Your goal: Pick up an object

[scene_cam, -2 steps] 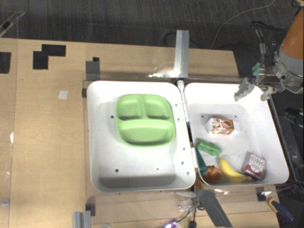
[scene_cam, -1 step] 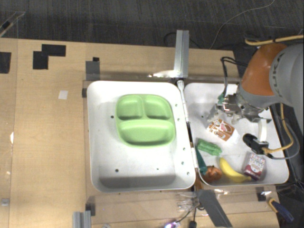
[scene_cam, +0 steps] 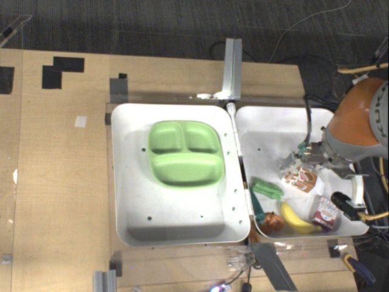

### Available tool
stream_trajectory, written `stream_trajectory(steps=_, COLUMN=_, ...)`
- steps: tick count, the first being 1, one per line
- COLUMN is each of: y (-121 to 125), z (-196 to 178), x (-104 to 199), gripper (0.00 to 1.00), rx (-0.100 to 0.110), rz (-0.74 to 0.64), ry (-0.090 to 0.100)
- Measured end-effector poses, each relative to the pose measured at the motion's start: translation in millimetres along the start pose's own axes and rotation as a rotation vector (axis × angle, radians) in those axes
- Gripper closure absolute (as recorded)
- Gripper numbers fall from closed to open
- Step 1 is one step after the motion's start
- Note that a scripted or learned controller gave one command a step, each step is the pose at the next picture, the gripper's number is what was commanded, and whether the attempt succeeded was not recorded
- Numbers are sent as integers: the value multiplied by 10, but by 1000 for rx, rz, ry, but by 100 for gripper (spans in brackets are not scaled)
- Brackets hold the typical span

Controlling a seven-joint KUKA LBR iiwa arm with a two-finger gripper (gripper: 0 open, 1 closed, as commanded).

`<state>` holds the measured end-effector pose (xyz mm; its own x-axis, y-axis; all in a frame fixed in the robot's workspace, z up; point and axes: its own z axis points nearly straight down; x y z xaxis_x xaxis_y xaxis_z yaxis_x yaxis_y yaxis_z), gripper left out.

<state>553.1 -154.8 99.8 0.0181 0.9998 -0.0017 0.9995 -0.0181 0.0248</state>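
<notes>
At the right edge of the frame the arm (scene_cam: 364, 117) shows a broad, rounded orange band with a glossy sheen, curving like a dome. Below it sits a grey wrist section (scene_cam: 349, 148), smooth and matte. From there a darker metal gripper (scene_cam: 302, 152) juts toward the left, small and angular, with silvery glints (its finer parts are too blurred to make out). A thin black cable (scene_cam: 308, 117) runs up from the gripper along the arm's left side.

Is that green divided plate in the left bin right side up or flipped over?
Looks flipped over: the green plate shows three rounded sections bulging upward like undersides, not hollow compartments. From this slant it isn't certain.
</notes>
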Motion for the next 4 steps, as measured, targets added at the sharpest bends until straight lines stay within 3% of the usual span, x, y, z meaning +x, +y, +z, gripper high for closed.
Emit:
stream_trajectory(steps=1, y=-336, z=63, x=375, gripper=0, rx=1, rz=-264, ry=-3)
stream_trajectory(steps=2, y=-307, z=-46, x=407, gripper=100, rx=-4, rz=-268, ry=1)
stream_trajectory(steps=3, y=96, z=-787, x=415, gripper=100, rx=19, rz=-295, ry=4)
stream_trajectory(steps=4, y=94, z=-783, x=415, gripper=0, rx=20, rz=-295, ry=4)
